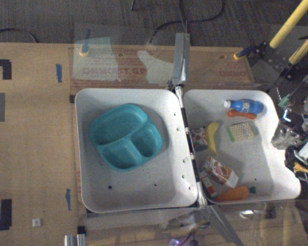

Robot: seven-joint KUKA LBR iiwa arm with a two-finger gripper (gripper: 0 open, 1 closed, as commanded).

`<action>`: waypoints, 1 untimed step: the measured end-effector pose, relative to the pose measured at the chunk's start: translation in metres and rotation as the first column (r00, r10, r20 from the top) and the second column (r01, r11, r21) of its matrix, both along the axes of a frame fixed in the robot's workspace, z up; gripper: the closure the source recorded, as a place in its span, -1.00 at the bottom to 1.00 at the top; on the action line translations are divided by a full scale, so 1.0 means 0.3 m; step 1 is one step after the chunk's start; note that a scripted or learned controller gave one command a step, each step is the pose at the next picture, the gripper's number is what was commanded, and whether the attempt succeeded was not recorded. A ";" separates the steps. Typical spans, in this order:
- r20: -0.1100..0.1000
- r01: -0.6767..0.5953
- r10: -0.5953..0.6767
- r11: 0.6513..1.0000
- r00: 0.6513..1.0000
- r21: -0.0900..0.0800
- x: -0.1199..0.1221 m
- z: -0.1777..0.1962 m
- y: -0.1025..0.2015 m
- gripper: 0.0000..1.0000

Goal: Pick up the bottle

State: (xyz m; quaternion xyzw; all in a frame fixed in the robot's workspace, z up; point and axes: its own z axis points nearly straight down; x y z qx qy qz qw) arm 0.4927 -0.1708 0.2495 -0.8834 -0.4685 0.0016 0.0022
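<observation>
- brown tabletop point(31, 152) at far left, marked with black corner shapes and short blue tape strips.
- faint reversed lettering on the cardboard above the bins, too blurred to read.
- left bin point(92, 188): teal divided plate point(126, 136), three compartments, lying toward the upper left of the bin.
- right bin point(267, 168): small red-and-white packet point(198, 136) just beside the centre divide, touching a yellow banana point(212, 136).
- lower down, red-and-white carton point(220, 172), print unreadable; orange carrot point(233, 193) below it, against the near wall.
- mid bin, green-edged patterned card point(240, 131), lying flat, writing too small to tell.
- near the far wall, blue bottle point(244, 106) with white cap, on its side, cap toward the left; label not legible; orange piece point(241, 115) just below, touching.
- at right edge, tool point(292, 137) outside the bin rim, well apart from the bottle; open or closed, cannot tell.
</observation>
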 end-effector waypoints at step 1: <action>0.000 0.000 0.000 1.000 1.000 0.000 0.000 0.000 0.000 -1.00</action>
